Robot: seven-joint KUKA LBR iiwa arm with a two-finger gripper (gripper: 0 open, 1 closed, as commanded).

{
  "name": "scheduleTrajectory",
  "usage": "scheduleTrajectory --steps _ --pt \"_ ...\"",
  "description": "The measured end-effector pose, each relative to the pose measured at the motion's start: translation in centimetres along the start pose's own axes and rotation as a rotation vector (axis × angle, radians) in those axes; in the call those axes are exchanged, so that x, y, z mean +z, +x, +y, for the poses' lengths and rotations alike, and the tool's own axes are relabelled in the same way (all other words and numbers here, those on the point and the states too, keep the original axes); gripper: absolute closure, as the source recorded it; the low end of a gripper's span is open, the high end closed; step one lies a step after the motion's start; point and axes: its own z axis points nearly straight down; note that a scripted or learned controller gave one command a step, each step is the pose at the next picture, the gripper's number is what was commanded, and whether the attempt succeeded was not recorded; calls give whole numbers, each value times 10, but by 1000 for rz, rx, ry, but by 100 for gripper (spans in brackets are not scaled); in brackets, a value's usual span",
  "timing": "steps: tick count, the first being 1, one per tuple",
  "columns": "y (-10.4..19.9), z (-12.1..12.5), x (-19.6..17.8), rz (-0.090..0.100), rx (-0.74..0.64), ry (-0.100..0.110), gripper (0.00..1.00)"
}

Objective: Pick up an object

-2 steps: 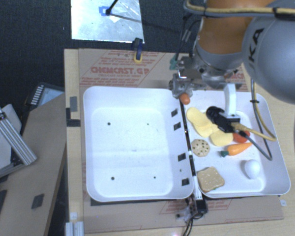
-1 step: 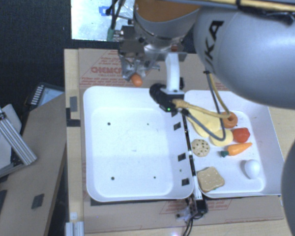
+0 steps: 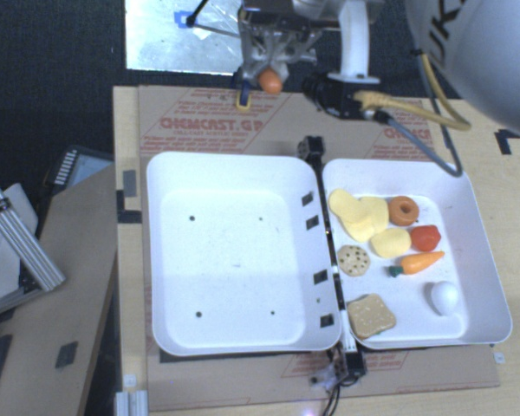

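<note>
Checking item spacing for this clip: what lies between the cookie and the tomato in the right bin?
In the camera view, a pale yellow piece lies between the cookie and the tomato.

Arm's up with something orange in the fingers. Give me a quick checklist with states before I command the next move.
1. Small orange object between the fingers of the gripper: ok.
2. Object lifted above the bench, beyond the bins' far edge: ok.
3. Grip firm enough to travel: cannot tell.
4. Left bin floor bare for a drop: ok.
5. Right bin items, such as the carrot and egg, lying inside its walls: ok.
</note>
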Motion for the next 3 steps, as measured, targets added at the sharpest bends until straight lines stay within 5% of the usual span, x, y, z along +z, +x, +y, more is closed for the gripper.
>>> scheduleTrajectory --steps 1,2,3 --pt "-78 -48 5 -4 10 11 100" --pt "-48 -88 184 -9 3 27 100" --pt "2 -81 272 -4 0 14 100"
